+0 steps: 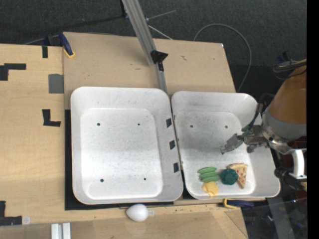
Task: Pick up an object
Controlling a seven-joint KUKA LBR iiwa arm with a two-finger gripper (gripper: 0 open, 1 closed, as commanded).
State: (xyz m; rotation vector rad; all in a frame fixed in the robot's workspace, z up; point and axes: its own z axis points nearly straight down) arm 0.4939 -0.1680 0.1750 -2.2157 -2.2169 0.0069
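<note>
Your pale wooden desk [124, 59] is sitting on dark carpet [50, 4]; the green ridged pod [208, 173] is lying lengthwise left-right; whether the pincer [230, 147] is gaping, I cannot tell.

No readable text, label, brand or number anywhere here: nothing legible on the white bins [119, 96], and around them the wooden bench [30, 83] carries only plain black tape marks, no lettering.

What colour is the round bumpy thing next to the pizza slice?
Dark teal green. The round bumpy thing sits in the right bin, seen clearly in the camera view.
</note>
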